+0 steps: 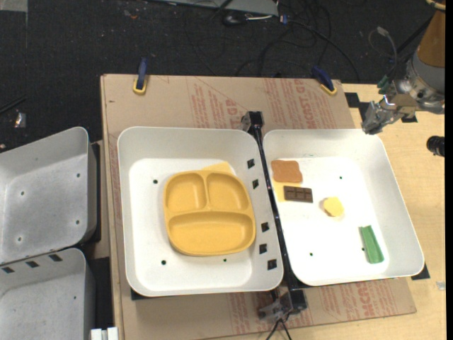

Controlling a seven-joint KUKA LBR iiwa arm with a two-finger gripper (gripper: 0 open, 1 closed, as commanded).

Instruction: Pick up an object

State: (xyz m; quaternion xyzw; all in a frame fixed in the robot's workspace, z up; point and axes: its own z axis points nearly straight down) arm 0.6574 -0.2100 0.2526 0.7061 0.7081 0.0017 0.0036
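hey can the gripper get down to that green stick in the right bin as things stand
Probably yes. The green stick lies alone near the right bin's lower right corner, apart from the yellow piece, with nothing over it. The gripper hangs at that bin's upper right edge. The sloping bin wall beside the stick could crowd it.

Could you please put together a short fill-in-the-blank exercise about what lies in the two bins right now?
1. The yellow divided tray lies in the ____ bin.
2. The green block lies in the right bin with ____ other items.
3. The dark brown bar lies just below the ____ slab.
4. The gripper hangs over the right bin's ____ corner.

Missing words: left; three; orange-brown; upper right
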